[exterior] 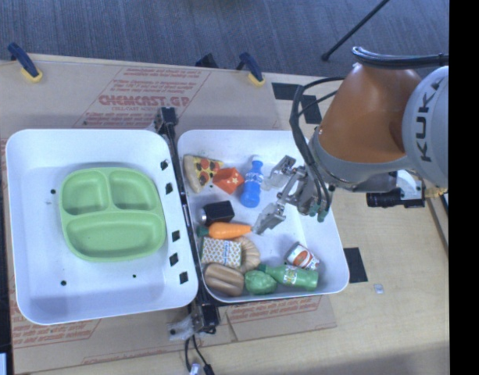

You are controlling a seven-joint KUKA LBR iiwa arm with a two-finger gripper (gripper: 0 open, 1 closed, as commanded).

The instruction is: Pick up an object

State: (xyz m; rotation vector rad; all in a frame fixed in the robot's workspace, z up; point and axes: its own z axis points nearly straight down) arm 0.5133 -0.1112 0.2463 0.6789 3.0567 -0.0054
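1. Camera view, bench: you have two white bins side by side. The left bin (pixel 20 209) holds a green divided plate (pixel 112 212), lying flat near its middle.
2. Right bin (pixel 333 268): you will find the objects crowded toward its left and near sides. A pizza slice (pixel 200 170) lies at the far left, a red piece (pixel 228 180) just beside it, then a blue bottle (pixel 252 184).
3. Below these lie a black block (pixel 219 211) and a carrot (pixel 230 230), touching or nearly so. Nearer still sit a patterned cracker packet (pixel 221 252), a bread roll (pixel 223 279), a green vegetable (pixel 260 281), a green bottle (pixel 295 276) on its side and a small red-and-white can (pixel 301 257).
4. Gripper (pixel 277 194): your tool hangs over the right bin's middle, just right of the blue bottle. Its two fingers stand spread apart, one toward the bottle, one (pixel 268 219) toward the carrot. Nothing lies between them; it grips no object.
5. Arm (pixel 364 127): it reaches in from the right, its orange band above the bin's right rim.
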